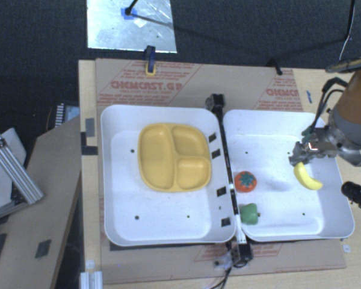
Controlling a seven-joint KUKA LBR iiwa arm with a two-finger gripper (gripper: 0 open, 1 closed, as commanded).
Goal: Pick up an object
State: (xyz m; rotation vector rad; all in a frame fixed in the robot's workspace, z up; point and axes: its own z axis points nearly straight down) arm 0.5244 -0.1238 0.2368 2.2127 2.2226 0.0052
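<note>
The gripper [305, 151] hangs over the right bin [271, 221], directly above a yellow banana [307, 177] at the bin's three o'clock side. Whether its fingers are parted or closed cannot be told from here. A tomato [245, 182] and green pepper [248, 213] lie toward eight o'clock; a yellow divided plate [173, 157] sits in the left bin [117, 221].

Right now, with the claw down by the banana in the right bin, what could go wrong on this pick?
1. The claw sits at the upper end of the curved yellow banana, not its middle; an end grasp may slip or swing.
2. The banana lies near the right white bin's far wall, so a push could jam it there.
3. Whether the banana is gripped at all is unclear.
</note>
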